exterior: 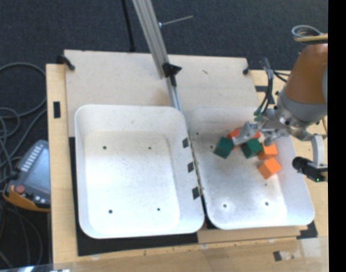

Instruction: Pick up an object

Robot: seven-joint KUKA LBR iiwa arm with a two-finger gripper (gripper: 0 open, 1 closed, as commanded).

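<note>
Several small blocks lie in the right bin (246,208). A dark green block (223,148) sits left of the group, and a second green block (251,148) lies just below my gripper (254,131). A small orange block (236,133) peeks out at the gripper's left. Two more orange blocks (269,149) (269,167) lie to the right and lower right. The gripper hangs low over the cluster, between the small orange block and the second green one. The wrist hides what is directly under it.
The left bin (133,169) stands beside the right one, with a ridge with black clips (191,166) between them. A slanted metal pole (156,38) rises from behind the bins. The arm's orange band (308,72) looms at the right edge.
</note>
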